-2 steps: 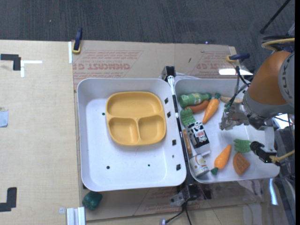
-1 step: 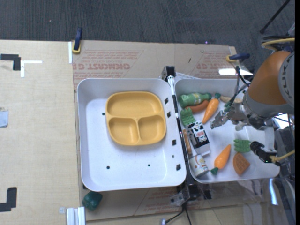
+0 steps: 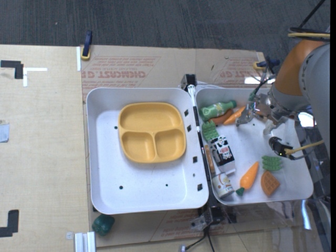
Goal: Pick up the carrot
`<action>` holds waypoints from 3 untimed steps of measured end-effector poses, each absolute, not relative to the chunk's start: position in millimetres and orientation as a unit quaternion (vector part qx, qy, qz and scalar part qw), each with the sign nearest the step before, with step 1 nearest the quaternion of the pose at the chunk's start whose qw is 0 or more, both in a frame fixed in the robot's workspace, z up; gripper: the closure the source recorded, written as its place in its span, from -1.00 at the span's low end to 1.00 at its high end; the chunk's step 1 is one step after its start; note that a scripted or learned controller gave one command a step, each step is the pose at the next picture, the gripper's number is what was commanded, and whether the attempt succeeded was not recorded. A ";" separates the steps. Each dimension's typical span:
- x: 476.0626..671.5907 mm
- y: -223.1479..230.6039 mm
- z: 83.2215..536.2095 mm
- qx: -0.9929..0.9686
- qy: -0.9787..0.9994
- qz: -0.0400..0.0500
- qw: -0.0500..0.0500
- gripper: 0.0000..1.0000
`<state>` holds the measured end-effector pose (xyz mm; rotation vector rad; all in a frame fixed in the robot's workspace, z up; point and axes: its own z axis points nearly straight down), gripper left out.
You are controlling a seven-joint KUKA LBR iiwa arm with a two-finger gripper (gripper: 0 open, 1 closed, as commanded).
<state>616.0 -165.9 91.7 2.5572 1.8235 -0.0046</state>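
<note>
gripper [image 3: 261, 117] hovers above bin [image 3: 294, 190], carrot [image 3: 249, 175] apart.

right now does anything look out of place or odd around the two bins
One thing stands out: a dark green toy vegetable lies outside both bins, on the cardboard by the near-left corner of the left bin. The other toy food sits in the right bin, including the carrot. The yellow divided plate lies flat and looks intact.
</note>
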 end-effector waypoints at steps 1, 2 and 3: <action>649.4 -167.1 86.5 0.873 0.487 -0.020 -0.015 -1.00; 605.1 -189.4 160.4 0.881 0.473 -0.002 0.000 -1.00; 640.0 -199.3 100.4 0.894 0.449 -0.003 -0.001 -1.00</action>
